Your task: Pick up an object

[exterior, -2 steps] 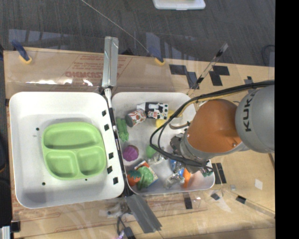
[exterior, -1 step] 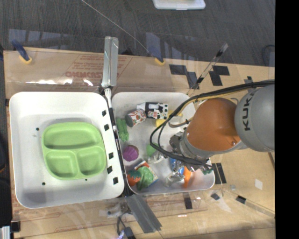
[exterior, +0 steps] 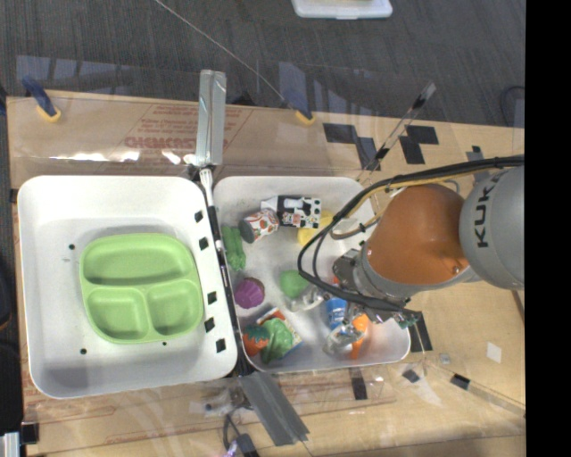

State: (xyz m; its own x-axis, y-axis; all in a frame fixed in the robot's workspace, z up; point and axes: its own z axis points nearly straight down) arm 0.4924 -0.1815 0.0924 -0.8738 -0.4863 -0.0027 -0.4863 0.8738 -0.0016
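Dark carpet floor beyond wooden bench

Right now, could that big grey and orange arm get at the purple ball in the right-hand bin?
Probably yes. The purple ball lies uncovered near the right bin's left wall, with open floor on its right. The arm hangs over the same bin, so a short sideways move should do.

We see a green divided tray lying in the middle of the left bin, its two small compartments toward that bin's near edge and its long one toward the far edge. A grey metal bar stands at the far end of the seam between the two bins. A white lidded container sits beyond the bench's far edge.
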